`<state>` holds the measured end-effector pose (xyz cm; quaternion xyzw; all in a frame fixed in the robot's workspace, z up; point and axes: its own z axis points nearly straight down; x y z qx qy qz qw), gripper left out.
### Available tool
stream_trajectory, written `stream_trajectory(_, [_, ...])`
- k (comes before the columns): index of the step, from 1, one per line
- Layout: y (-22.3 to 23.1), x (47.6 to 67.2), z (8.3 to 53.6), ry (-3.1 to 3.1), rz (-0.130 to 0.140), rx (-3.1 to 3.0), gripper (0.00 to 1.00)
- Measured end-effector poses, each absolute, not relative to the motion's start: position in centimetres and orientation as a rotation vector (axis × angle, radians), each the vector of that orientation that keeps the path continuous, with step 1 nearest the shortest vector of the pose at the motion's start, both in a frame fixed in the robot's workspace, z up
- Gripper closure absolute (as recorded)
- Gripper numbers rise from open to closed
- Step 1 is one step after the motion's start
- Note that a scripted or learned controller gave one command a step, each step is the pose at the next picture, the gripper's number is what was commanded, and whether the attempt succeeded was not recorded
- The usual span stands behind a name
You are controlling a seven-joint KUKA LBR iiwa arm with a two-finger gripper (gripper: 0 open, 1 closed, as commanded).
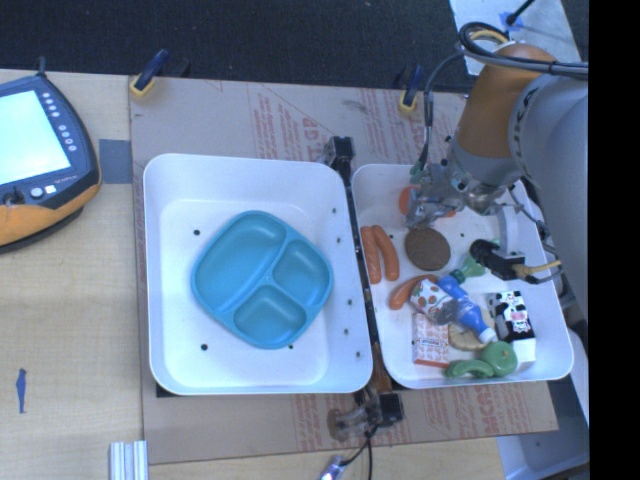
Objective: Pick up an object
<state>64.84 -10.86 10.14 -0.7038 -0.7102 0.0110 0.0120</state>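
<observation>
Gripper (432, 211) low in far part of right white bin (388, 183), just above flat brown disc (428, 248); finger state impossible to tell. Glossy orange sausages (379, 252) just left, perhaps plastic. Nearer: printed carton (431, 336), blue tube (464, 303), green curved piece (480, 366). Left bin (160, 268): smooth blue compartment plate (262, 279).

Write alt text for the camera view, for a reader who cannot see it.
A grey robot arm with an orange band reaches from the right, its gripper low over the right white bin, just above a brown disc among toy sausages, a small carton and other clutter. The left white bin holds a blue divided plate.
</observation>
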Motion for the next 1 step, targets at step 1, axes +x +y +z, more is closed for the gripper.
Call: stream_trajectory(1, [-10.85, 64.86, 10.16, -2.215, 0.034, -2.194, 0.0])
